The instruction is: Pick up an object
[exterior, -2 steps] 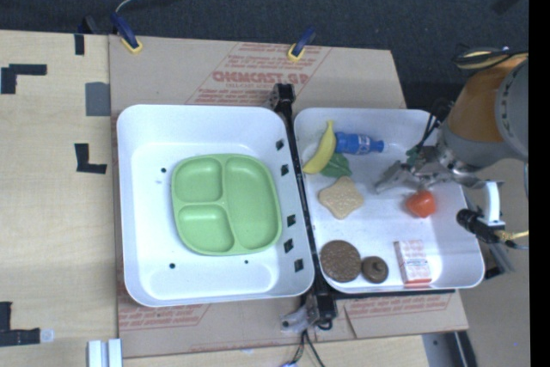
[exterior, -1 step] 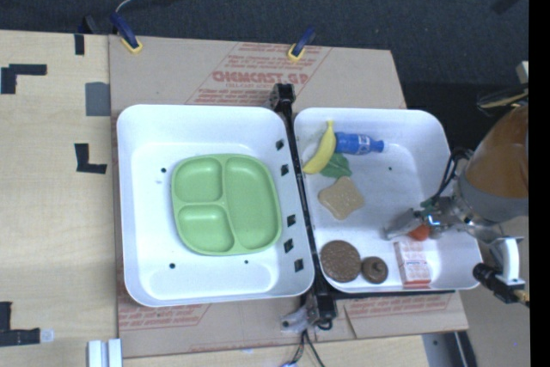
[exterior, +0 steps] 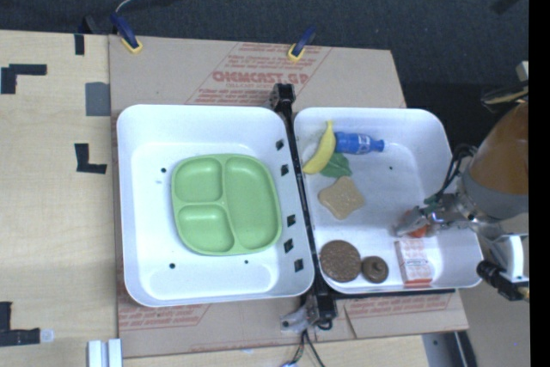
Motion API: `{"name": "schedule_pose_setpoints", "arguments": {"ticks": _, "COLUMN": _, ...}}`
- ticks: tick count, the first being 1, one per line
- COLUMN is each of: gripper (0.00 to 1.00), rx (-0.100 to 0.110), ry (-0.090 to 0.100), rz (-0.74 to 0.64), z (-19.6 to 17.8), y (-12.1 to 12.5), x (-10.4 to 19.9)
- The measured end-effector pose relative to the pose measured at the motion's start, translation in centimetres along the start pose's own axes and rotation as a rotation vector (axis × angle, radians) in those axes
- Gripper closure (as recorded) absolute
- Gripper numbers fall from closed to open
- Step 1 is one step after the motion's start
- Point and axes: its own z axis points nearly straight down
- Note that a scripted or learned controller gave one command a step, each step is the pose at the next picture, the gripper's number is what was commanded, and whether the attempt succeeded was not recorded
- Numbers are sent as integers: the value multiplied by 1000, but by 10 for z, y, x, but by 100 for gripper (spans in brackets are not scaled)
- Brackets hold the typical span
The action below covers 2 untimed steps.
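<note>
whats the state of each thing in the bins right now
green divided plate: flat in the left bin, compartments bare
banana: lying against the divider
blue bottle: on its side
tan slice: flat
two brown discs: flat, side by side
white packet: flat
gripper: low above packet

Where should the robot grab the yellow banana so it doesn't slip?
Probably around the middle of the curved yellow banana, coming straight down from above. It lies flat in the right white bin, and the fingers should close across its narrow width. The blue bottle lies close beside its upper end, so the middle looks freer.
</note>
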Motion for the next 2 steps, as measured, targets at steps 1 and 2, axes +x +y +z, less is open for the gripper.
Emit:
{"name": "schedule_pose_setpoints", "arguments": {"ticks": 1, "gripper": 100, "rx": -5, "ry": 3, "rz": -4, "z": 8, "y": 67, "x": 83}}
{"name": "schedule_pose_setpoints", "arguments": {"ticks": 2, "gripper": 100, "rx": 4, "ry": 3, "rz": -3, "z": -88, "y": 99, "x": 145}}
